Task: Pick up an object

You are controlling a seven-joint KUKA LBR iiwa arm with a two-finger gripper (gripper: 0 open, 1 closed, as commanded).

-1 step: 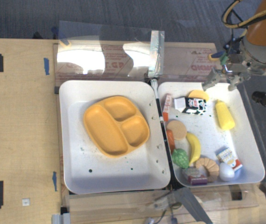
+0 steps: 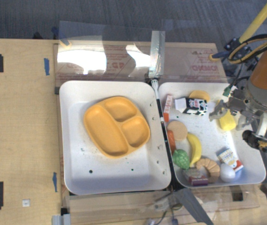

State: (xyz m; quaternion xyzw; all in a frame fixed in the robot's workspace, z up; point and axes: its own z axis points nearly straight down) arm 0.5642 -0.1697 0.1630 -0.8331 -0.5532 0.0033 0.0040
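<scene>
Gripper at the right bin's 2 o'clock edge, fingers straddling a yellow block, partly closed on it. Lifted or resting: cannot tell. Banana, broccoli crowd 7 o'clock; orange divided plate fills the left bin.

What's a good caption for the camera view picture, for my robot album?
End effector over a yellow block in the right bin; orange divided plate in the left bin.
</scene>
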